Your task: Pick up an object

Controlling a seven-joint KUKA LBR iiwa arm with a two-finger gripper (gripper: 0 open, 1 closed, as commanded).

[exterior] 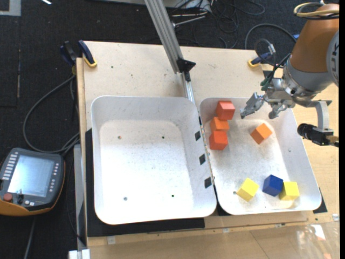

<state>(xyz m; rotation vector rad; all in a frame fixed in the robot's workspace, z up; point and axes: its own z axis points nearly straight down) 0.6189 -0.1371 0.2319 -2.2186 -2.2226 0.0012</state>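
Observation:
My gripper [264, 109] hangs open over the back of the right bin [302, 161], with nothing between its fingers. An orange cube [261, 132] lies just below and in front of it. Three red-orange blocks [219, 124] sit in a row by the bin's left wall. Near the front of the bin rest a yellow cube [248, 189], a blue cube [273, 185] and a second yellow cube [290, 190].
The left bin [108, 144] stands beside the right one. A slanted metal pole [164, 26] reaches down to the divide between the bins. A teach pendant [29, 179] lies off the bench at the left. Clamps sit at the bench's back corners.

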